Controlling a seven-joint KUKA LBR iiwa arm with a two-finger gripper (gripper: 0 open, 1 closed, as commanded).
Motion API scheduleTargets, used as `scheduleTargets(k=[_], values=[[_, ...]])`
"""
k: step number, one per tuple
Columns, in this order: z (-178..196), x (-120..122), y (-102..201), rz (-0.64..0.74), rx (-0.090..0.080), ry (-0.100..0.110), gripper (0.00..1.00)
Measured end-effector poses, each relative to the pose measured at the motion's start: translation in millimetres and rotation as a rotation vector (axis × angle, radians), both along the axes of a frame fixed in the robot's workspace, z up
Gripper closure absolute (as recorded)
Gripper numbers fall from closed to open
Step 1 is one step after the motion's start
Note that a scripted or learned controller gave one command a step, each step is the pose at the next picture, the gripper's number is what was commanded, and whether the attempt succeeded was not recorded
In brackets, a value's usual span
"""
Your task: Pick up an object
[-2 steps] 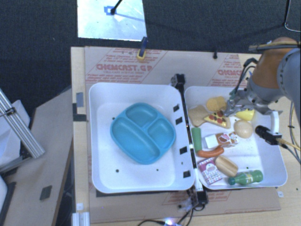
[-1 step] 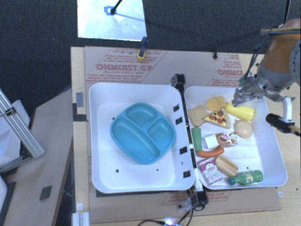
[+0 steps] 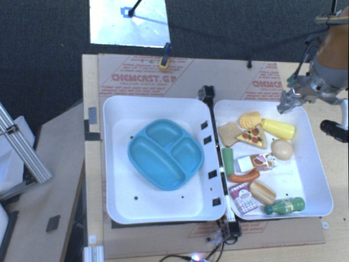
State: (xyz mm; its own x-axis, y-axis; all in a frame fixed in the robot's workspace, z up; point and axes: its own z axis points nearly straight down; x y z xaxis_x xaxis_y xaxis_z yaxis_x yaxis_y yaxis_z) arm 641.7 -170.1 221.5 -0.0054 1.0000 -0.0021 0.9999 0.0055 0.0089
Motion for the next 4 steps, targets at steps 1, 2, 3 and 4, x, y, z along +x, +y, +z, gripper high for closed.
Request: scheduleTargets(k=[1, 2, 3, 4], values=[[-8.7, -10.8, 49.6, 0.003, 0.004, 0.008, 1.00], [-14.6, -22.7, 105.2, 0.004, 0.005, 0.008, 1.00], [5.1, -35.4, 156.9, 0.005, 0.005, 0.008, 1.00], [11.6, -54.6, 211.7, 0.005, 0.005, 0.009, 1.00]])
